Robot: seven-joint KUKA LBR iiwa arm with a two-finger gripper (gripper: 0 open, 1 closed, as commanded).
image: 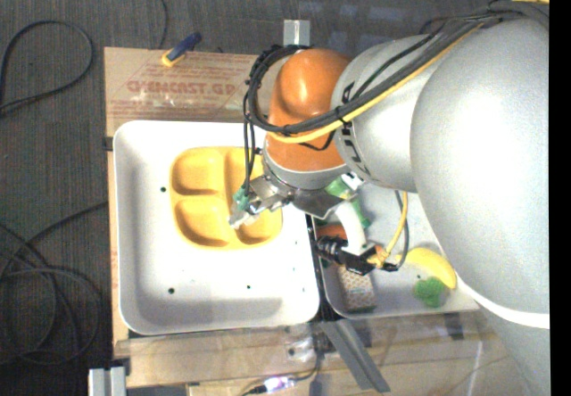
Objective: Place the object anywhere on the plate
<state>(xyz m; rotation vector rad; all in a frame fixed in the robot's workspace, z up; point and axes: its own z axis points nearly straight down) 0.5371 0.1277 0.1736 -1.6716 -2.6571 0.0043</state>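
The claw [243, 207] hangs over the yellow plate [201, 193] in the left bin [143, 287], mid-frame. Honestly can't tell what it's got. A banana [430, 262] sits in the right bin [393, 307], lower right.

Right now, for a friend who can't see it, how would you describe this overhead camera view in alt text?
A large grey robot arm with an orange band reaches in from the right, its gripper poised over a yellow divided plate lying in the left white bin. The right bin beside it holds a banana and a green item, on a bench ringed by dark cables.
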